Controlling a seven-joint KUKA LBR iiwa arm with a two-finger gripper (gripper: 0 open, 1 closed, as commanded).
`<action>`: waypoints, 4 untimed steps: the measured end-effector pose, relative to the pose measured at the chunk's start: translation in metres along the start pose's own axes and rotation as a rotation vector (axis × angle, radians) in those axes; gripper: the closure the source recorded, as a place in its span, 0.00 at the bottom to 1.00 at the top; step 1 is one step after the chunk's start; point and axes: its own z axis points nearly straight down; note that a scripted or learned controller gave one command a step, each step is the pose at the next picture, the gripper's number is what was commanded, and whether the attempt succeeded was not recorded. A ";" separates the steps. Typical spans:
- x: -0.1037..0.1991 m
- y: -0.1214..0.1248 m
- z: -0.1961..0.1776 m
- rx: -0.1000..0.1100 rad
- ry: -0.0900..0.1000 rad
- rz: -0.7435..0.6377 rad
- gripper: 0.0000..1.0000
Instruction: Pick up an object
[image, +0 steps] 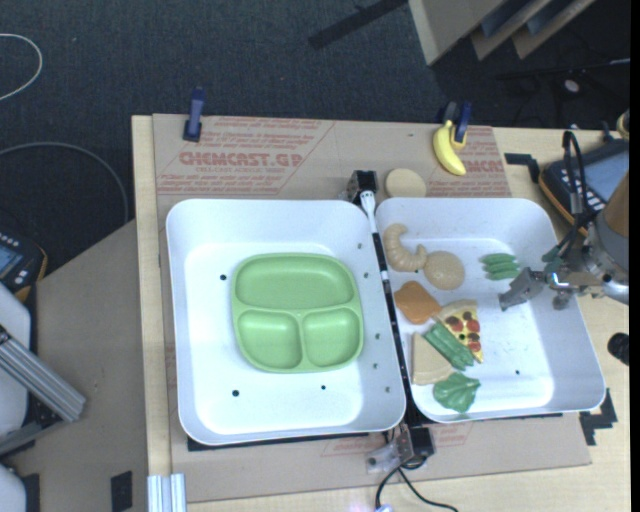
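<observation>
Left bin (200, 400) holds a green divided tray (296, 311). Right bin (570, 385) carries the toy food: croissant (400, 248), bread roll (443, 269), orange piece (417, 301), pizza slice (461, 332), green leaf (456, 392), green pod (499, 265). A banana (450, 150) lies on the bench (250, 155) behind. The hand (522, 291) hovers just right of the pod, nothing gripped; open or closed, can't tell.

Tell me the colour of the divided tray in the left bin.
Pale green, clear in the camera view: the divided tray.

Bench (250, 150) w/ two white bins (190, 300), banana (449, 150), beige disc (405, 183).
</observation>
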 end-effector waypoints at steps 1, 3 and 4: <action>0.040 -0.035 0.055 0.003 0.003 0.001 0.00; 0.045 0.068 0.104 -0.012 -0.004 -0.004 0.00; -0.015 0.036 -0.037 -0.009 -0.006 0.005 0.00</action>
